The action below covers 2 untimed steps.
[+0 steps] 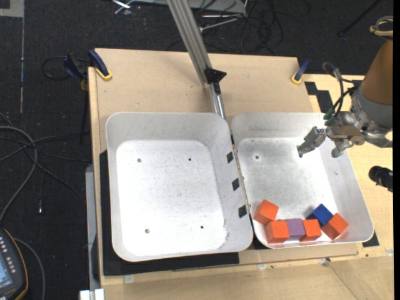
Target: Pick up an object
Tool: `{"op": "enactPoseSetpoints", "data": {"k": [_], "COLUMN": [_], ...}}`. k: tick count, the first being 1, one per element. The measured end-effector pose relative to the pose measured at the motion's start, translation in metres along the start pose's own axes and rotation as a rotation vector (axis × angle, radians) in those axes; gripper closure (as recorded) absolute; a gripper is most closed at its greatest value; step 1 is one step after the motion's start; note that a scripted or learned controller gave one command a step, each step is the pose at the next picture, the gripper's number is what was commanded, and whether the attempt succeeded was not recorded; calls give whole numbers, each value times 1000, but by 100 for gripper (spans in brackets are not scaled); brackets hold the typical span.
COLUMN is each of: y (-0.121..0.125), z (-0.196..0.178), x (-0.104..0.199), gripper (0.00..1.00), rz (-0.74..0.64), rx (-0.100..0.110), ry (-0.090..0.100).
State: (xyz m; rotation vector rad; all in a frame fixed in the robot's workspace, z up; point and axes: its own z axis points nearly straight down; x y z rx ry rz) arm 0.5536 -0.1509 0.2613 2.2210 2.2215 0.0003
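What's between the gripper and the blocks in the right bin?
Nothing but bare, speckled floor of the right bin. In the camera view the gripper hangs over the bin's far part, open; the blocks cluster along its near wall.

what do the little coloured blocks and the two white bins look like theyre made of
The small orange, purple and blue cube blocks look like painted wood or foam: matte, flat-coloured faces, crisp edges; which one is unclear. The shallow white bins look like moulded plastic: thin rounded rims, smooth speckled floors, though enamelled metal is possible.
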Motion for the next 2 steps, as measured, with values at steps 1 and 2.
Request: {"op": "enactPoseSetpoints", "data": {"k": [1, 2], "y": [64, 73], "z": [117, 169], "x": [7, -50], "gripper": [0, 0], "rz": [-5, 6], "rx": [4, 2], "ry": [0, -2]}}
